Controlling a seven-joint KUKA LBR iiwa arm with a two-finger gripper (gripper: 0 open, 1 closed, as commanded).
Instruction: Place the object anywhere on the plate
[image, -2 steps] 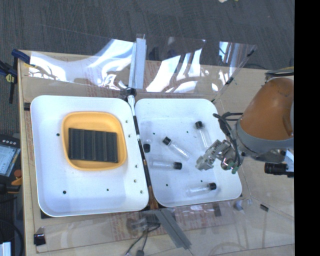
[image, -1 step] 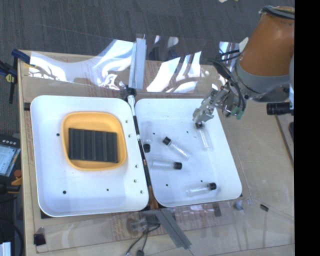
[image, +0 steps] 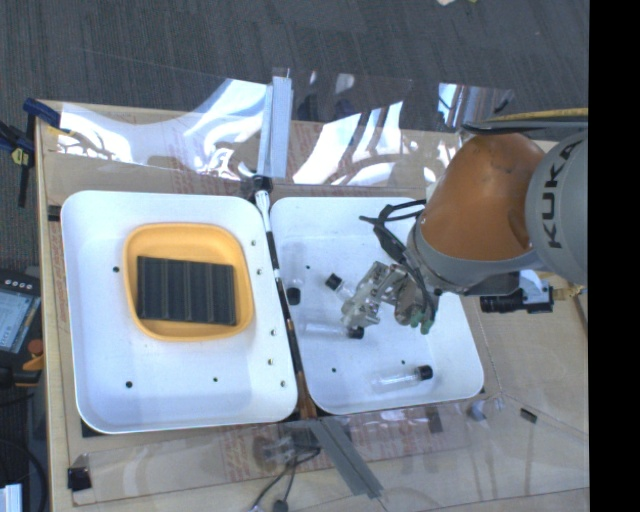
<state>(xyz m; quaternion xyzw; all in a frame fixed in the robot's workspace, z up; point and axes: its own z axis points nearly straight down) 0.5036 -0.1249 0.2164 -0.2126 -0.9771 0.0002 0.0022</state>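
Nearest the camera in the right-hand shallow white bin (image: 460, 385), a small clear plastic vial with a black cap (image: 404, 377) lay on its side, its long axis running left to right, cap toward my side; it sat just below and a little right of my two-finger gripper (image: 358, 318), near but apart, and I judged it the likeliest pick. My gripper hung low over the middle of that bin; whether it stood wide or narrow I could not tell from above. A second clear vial (image: 318, 327) lay faint just left of me; two small black caps (image: 293, 295) (image: 333, 282) sat farther up and left. Across the divider, the left-hand white bin (image: 90, 380) held the yellow rounded plate with a dark ribbed centre (image: 188, 285), well apart to my left.
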